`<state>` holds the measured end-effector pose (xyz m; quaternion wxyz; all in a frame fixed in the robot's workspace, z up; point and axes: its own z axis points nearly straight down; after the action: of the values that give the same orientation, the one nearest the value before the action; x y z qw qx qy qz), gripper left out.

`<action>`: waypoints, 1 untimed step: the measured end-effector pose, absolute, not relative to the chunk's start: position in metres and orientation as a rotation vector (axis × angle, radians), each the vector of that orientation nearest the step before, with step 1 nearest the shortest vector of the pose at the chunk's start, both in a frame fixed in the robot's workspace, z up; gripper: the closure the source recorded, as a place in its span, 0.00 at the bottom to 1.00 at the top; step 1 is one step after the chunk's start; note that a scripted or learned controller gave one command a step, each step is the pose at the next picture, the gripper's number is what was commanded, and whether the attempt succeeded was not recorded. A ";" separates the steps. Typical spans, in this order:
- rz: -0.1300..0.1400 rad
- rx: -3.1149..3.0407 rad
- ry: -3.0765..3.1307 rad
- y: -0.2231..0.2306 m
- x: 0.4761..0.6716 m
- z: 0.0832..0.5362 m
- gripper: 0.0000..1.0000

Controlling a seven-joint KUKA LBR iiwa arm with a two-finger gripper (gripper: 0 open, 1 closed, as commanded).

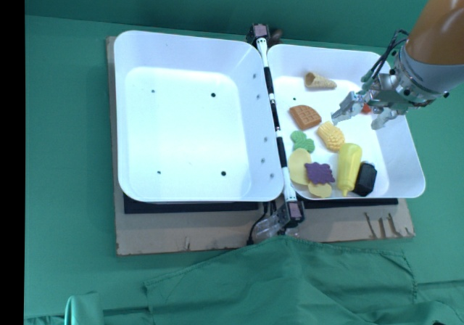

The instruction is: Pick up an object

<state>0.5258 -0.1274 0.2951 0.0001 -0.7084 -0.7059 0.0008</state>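
Currently the arm [435, 33] enters from the right and holds the gripper [360, 113] above the right bin [406, 160], over its upper right area. The two fingers are spread apart, one reaching left toward the bin centre and one pointing down to the right. Nothing sits between them. A small red-orange patch shows at the gripper base; what it is cannot be told.

All objects lie in the right bin. A cone [319, 81] rests near the top, well apart from the others. A brown waffle [305, 116] lies below it, left of the gripper. A yellow corn [330, 136] sits just right of and below the waffle, nearest to the left finger. A green piece [302, 141] lies beside the bin's left wall. Below it, a pale yellow piece [298, 164] touches a purple grape bunch [319, 172]. A yellow tube [349, 166] stands right of the grapes, with a black block [365, 178] touching its lower right.

The left bin [188, 120] adjoins the right bin. Both rest on cardboard [145, 233] on the green table [65, 135].
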 end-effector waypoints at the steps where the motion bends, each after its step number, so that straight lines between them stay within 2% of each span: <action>1: 0.004 -2.224 -2.215 -0.124 0.529 0.234 0.00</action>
<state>0.5289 -0.1244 0.2345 0.0014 -0.7087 -0.7055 0.0014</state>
